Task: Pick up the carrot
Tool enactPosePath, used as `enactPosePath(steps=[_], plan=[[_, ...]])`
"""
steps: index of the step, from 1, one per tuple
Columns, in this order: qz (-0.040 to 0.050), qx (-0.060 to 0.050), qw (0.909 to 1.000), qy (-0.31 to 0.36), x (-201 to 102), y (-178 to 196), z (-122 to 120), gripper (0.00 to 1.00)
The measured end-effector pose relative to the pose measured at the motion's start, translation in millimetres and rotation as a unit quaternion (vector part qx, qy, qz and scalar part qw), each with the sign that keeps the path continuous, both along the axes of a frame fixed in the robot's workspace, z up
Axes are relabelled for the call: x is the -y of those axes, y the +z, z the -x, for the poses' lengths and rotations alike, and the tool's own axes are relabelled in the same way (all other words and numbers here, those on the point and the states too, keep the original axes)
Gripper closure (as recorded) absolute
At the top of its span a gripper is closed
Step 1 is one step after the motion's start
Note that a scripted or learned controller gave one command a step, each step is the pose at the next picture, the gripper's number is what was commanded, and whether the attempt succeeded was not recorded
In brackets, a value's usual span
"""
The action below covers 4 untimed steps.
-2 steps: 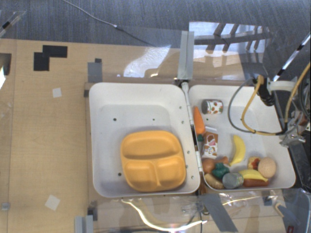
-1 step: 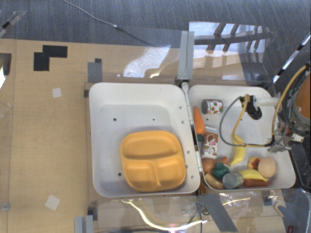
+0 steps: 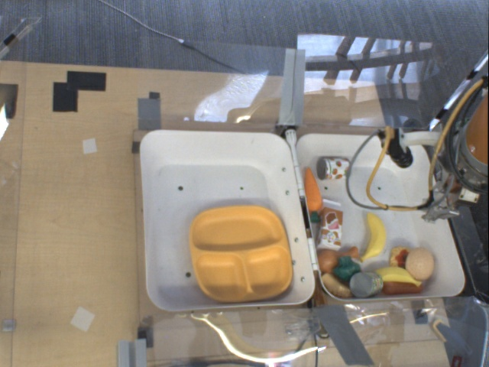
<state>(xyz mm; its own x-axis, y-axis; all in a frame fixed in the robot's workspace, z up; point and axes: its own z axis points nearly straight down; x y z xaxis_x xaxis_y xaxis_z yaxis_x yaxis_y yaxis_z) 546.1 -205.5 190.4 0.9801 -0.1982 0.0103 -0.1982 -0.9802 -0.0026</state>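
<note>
Your gripper [image 3: 442,209] hangs at the right edge of the right bin [image 3: 451,285], low over its rim, with cables looped beside it; whether it is spread or pressed together cannot be told from this view, and nothing is seen held in it. The carrot [image 3: 312,190] lies well apart from the tool, on the far left side of the same bin, lengthwise against the wall shared with the left bin [image 3: 164,205], just beside a small carton [image 3: 331,228] and near a can [image 3: 332,167]. A banana [image 3: 374,235] and a heap of other toy foods [image 3: 374,274] lie between and below. The yellow divided tray [image 3: 241,252] in the left bin plays no part. Judgement: the approach step is not yet begun. Your next move calls for travel leftward across the bin and a descent aligned across the carrot's narrow width, minding the bin wall.
</note>
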Motion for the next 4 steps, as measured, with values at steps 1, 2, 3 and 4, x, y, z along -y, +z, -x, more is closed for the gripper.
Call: enactPosePath(steps=[1, 2, 3, 4], plan=[[-0.0004, 0.0, 1.0, 0.0, 0, 7, -15, 1.0], [-0.0011, -0.003, 1.0, -0.001, 1, -2, 33, 1.0], [-0.0009, -0.002, 1.0, -0.002, 0, -2, -4, 1.0], [-0.0015, -0.005, 1.0, -0.002, -7, -34, 45, 1.0]])
